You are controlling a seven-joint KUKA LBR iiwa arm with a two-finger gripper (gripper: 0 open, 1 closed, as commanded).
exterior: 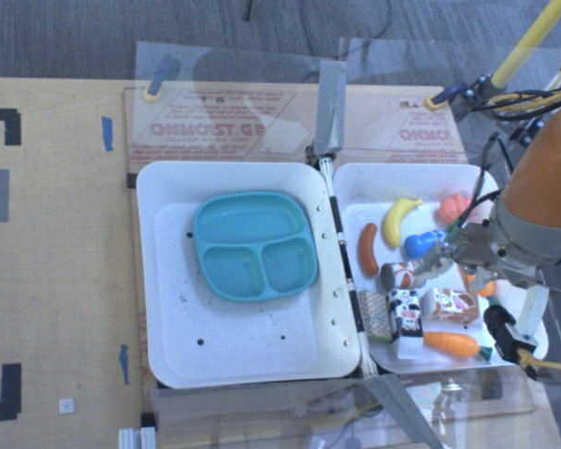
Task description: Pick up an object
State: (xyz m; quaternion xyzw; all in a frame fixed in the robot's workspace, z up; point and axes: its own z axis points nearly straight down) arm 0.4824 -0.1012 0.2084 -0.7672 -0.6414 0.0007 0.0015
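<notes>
Red print runs across the clear plastic sheet (226,120) behind the left bin, mirrored or upside down, and it looks like "CHEMCAST GP", though the letters are faint. The same red wording shows in part on the second clear sheet (421,129) behind the right bin, too cut off and blurred to spell out. Nothing else legible.
</notes>
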